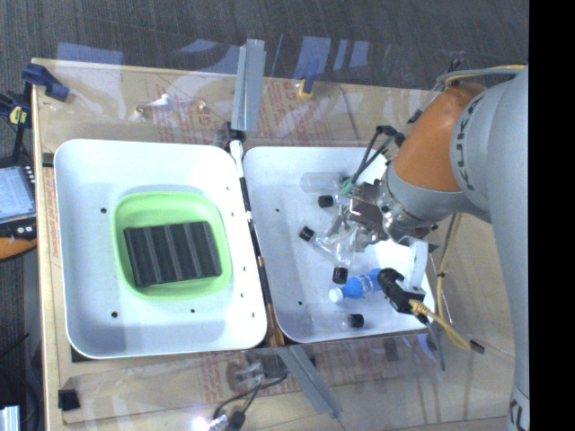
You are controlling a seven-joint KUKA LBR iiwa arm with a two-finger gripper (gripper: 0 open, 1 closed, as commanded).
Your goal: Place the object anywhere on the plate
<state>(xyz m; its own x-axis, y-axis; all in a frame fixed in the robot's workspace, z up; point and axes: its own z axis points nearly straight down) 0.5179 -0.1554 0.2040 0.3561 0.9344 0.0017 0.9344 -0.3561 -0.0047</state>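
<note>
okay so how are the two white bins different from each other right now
The left bin holds a green plate with a dark ribbed block lying on it; the right bin holds scattered small items, among them a blue-capped bottle and black caps. The arm reaches over the right bin, while the left bin has nothing above it. Both are shallow, white, round-cornered and sit side by side.

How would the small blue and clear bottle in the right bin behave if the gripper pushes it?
The bottle lies on its side on the smooth right bin floor, so it would probably roll or slide. It looks like thin clear plastic, likely light, and may slip between the gripper fingers.
</note>
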